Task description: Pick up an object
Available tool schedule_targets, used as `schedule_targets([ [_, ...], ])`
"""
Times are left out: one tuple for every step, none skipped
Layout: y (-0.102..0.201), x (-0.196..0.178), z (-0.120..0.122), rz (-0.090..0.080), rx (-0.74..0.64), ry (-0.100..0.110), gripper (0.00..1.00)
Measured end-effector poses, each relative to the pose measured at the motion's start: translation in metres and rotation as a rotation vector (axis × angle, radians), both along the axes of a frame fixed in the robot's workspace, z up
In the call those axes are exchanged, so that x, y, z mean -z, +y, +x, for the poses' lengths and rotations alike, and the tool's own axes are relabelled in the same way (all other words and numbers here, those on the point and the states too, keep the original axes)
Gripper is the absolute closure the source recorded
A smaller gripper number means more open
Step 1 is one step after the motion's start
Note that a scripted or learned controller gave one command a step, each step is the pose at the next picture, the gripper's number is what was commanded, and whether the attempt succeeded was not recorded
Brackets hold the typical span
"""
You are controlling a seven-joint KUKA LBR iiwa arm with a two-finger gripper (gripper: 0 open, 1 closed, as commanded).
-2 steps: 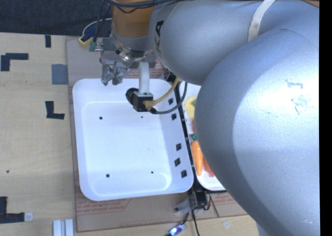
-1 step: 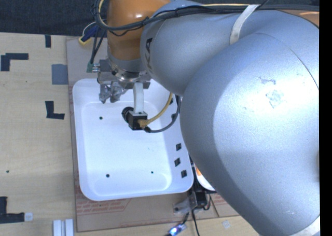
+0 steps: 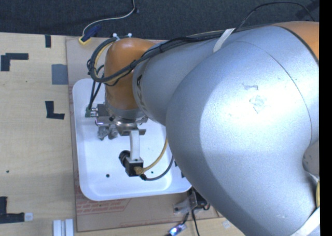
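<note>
My gripper [image 3: 110, 130] hangs low over the left white bin [image 3: 88, 178], above the left part of its floor, below the orange wrist band [image 3: 122, 74]. Its tip is a small grey cluster seen from above. A tiny dark speck [image 3: 107, 175] lies on the bin floor toward the front, apart from the gripper. A small dark bit [image 3: 181, 174] peeks out at the arm's edge, too hidden to name. The big grey arm [image 3: 244, 126] covers the bin's right side and everything to the right of it.
The bin rests on a cardboard sheet [image 3: 101, 208] on the tan bench [image 3: 31, 147]. Black tape marks [image 3: 52, 109] and a grey patch [image 3: 59, 73] lie to the left. A blue and yellow plug [image 3: 89, 33] with a white cable sits at the back.
</note>
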State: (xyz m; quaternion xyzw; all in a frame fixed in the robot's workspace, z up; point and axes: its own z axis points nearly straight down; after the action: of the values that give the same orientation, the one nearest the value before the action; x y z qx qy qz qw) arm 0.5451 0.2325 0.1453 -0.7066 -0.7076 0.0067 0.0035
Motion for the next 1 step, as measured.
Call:
schedule_targets([
  [0.0002,0.0286,-0.0665,0.001,-0.001,-0.002,1.0],
])
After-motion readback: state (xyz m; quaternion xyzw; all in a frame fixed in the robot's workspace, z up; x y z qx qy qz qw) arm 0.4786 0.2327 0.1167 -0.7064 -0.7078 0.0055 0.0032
